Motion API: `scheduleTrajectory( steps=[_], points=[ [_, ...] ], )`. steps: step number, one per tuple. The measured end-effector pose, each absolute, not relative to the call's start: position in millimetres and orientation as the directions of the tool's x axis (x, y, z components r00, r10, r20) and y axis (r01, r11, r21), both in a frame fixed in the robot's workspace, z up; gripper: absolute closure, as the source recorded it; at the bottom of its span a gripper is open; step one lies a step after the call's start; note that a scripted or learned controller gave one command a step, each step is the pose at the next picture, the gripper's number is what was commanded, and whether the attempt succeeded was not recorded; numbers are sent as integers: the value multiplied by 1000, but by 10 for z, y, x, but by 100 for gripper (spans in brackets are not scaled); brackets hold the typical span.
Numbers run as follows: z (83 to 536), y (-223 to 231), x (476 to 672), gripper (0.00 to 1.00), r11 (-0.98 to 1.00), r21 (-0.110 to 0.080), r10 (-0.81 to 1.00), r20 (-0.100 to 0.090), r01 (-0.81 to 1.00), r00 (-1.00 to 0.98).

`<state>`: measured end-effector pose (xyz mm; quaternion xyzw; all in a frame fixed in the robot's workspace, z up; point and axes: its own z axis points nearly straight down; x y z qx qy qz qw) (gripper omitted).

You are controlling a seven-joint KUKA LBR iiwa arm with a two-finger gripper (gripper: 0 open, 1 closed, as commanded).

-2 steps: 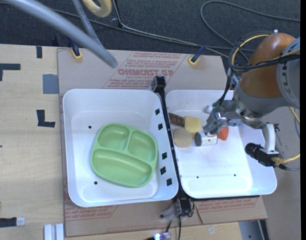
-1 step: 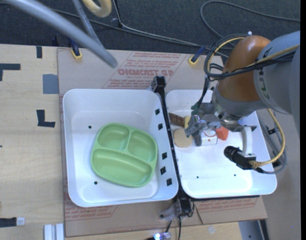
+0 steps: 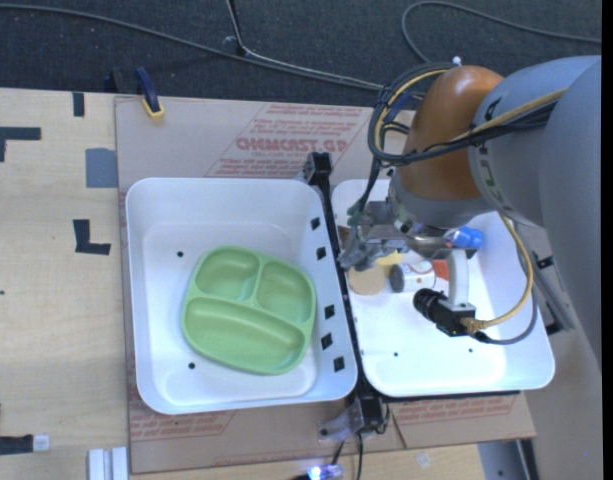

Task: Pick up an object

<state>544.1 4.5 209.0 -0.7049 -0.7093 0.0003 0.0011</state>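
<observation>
Claw (image 3: pixel 371 253) low at right bin's (image 3: pixel 506 368) left edge, mid-frame, over small tan piece (image 3: pixel 366 280); opening hidden, can't tell; best to drop straight, clear of the wall.

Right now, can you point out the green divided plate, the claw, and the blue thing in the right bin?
green divided plate (image 3: pixel 251 310), camera view, on its central ridge.
claw (image 3: pixel 358 253), camera view, at its tip over the right bin's left side.
blue thing (image 3: pixel 468 238), camera view, on its visible blue part.
</observation>
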Motion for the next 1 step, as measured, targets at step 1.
scheduleTrajectory(
  steps=[1],
  points=[
    [2017,591,5415,100,7,-3,1000,1,1000,-7]
  ],
)
